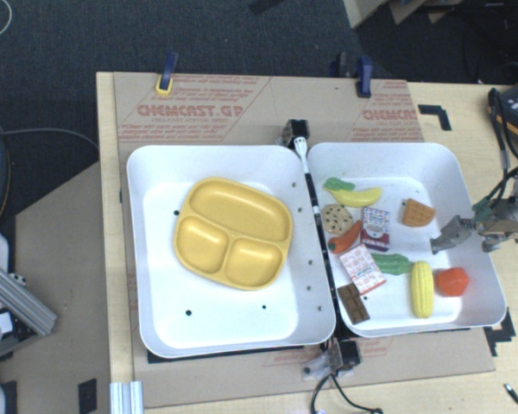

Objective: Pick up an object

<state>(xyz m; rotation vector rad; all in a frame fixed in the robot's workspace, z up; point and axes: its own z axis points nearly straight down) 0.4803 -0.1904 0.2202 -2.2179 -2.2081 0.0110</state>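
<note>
The right white bin (466, 175) holds several toy foods: a banana (355, 196), a cookie (335, 218), an orange carrot (345, 237), a small red-and-white carton (375, 227), a waffle piece (417, 213), a green pickle (392, 264), a corn cob (422, 288), a red tomato (451, 281), a chocolate bar (353, 304) and a red-printed packet (362, 271). My gripper (449, 234) hangs over the bin's right side, between the waffle piece and the tomato. I see nothing held in it.
The left white bin (151, 231) carries a yellow three-compartment plate (233, 231). A black divider strip (315, 222) runs between the bins. Blue clamps (363, 76) sit at the board's far edge, and cables hang at the right.
</note>
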